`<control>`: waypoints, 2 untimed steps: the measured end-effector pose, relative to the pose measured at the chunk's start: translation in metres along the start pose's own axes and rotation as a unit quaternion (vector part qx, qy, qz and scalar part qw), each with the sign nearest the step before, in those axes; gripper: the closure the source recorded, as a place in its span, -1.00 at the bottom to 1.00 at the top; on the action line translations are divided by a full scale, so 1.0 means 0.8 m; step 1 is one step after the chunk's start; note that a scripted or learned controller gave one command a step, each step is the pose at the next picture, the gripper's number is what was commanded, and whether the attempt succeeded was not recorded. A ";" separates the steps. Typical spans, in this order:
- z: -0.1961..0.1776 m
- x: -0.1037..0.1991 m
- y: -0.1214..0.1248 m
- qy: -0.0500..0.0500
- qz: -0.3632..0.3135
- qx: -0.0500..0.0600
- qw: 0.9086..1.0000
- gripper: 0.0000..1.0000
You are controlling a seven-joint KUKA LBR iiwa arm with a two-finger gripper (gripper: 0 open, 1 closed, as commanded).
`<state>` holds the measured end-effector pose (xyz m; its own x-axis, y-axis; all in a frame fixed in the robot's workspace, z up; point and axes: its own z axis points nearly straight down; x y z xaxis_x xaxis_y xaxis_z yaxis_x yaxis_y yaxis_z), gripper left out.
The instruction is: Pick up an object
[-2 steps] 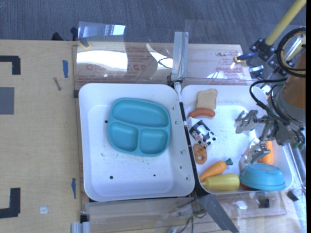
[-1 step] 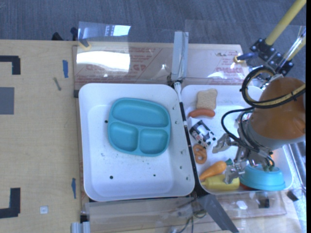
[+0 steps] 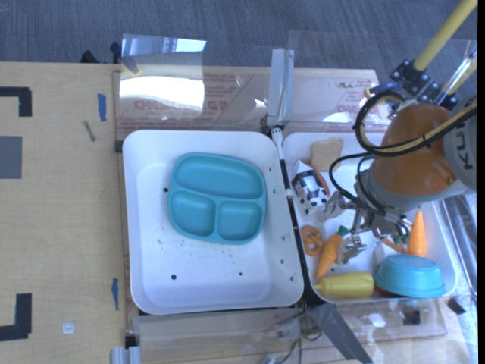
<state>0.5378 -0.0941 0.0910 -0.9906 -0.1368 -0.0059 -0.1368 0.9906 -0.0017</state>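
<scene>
Gripper (image 3: pixel 350 243) low in the right bin (image 3: pixel 447 237), grip too cluttered to tell, just beside a carrot (image 3: pixel 328 255), blue bowl (image 3: pixel 410 276) near, divided plate (image 3: pixel 217 197) in the left bin (image 3: pixel 144 226).

The grey arm with its orange wrist band (image 3: pixel 413 154) is cut off by the right edge and covers much of the right white bin (image 3: pixel 452 279). Beneath it, the metal pincer (image 3: pixel 356 237) is too cluttered to read. A small black-and-white object (image 3: pixel 307 186) is too small to identify.

Left bin (image 3: pixel 144 226): blue divided plate (image 3: pixel 217 197) — centred.
Right bin (image 3: pixel 447 275): gripper (image 3: pixel 350 241) — above carrot (image 3: pixel 328 255), beside blue bowl (image 3: pixel 409 276).
</scene>
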 end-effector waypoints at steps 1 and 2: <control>0.003 -0.069 -0.036 -0.003 0.078 -0.001 0.997 -1.00; 0.002 -0.039 -0.011 -0.004 0.072 0.001 0.997 -1.00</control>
<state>0.5701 -0.0983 0.0893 -0.9999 0.0063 -0.0146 0.0063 1.0000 -0.0022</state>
